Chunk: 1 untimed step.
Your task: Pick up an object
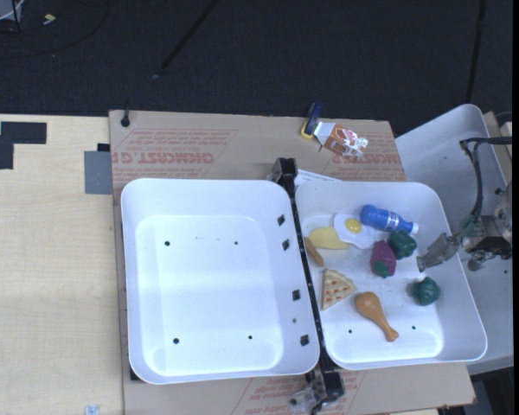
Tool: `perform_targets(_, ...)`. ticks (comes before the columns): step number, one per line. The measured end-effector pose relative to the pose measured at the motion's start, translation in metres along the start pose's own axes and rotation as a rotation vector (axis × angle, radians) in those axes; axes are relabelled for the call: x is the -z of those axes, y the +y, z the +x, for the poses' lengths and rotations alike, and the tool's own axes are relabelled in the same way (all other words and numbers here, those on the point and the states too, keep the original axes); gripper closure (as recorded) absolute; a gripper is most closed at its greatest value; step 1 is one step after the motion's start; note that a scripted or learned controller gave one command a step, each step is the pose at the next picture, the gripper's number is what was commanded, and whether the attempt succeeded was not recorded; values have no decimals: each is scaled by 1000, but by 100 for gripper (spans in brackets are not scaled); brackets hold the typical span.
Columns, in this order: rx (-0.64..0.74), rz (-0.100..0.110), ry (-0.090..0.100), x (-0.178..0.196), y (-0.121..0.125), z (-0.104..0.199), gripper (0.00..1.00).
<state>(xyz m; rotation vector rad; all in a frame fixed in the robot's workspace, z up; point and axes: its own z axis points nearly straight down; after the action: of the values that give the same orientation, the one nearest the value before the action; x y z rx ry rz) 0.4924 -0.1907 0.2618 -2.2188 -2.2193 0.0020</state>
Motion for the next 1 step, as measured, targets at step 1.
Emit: perform_targets(1,-1,12,4,-163,-11,-22,0)
